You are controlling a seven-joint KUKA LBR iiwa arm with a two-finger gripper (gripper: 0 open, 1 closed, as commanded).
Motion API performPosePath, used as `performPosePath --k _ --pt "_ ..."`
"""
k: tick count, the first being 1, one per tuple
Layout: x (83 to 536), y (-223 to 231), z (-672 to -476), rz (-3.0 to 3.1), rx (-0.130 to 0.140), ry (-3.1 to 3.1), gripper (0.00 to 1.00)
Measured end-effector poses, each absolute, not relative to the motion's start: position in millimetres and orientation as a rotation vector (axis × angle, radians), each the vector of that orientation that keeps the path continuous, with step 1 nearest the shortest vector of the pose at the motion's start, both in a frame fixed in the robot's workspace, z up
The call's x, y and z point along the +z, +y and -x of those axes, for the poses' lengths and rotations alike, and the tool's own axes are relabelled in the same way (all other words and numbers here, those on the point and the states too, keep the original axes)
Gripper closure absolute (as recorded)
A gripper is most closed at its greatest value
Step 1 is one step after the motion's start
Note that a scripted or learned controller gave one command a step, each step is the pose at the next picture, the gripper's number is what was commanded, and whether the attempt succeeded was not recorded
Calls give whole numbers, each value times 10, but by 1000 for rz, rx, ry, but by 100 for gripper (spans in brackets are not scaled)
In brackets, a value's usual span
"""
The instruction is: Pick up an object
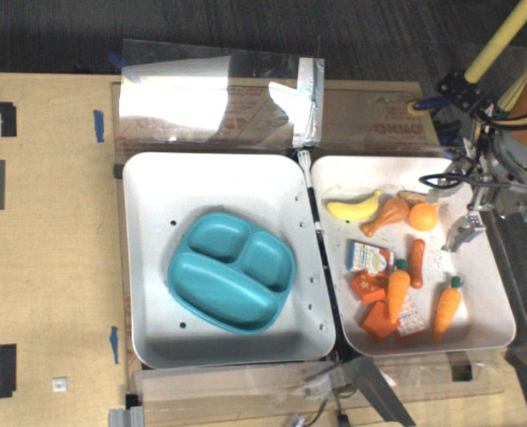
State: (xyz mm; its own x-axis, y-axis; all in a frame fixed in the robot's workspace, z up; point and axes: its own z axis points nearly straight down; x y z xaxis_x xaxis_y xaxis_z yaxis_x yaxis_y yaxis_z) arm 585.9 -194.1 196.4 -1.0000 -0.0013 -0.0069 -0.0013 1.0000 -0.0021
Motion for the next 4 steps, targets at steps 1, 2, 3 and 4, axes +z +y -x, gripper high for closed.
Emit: performPosePath --k 1,2,3,4 --pt "903 -2044 -6035 81 -7 3126 0" --pt "1029 -2020 -6070 87 -9 3116 100" --pt "1420 -1696 -6558 81 -1 3126 100" --pt "1394 -1718 -6540 76 -2 3131 0"
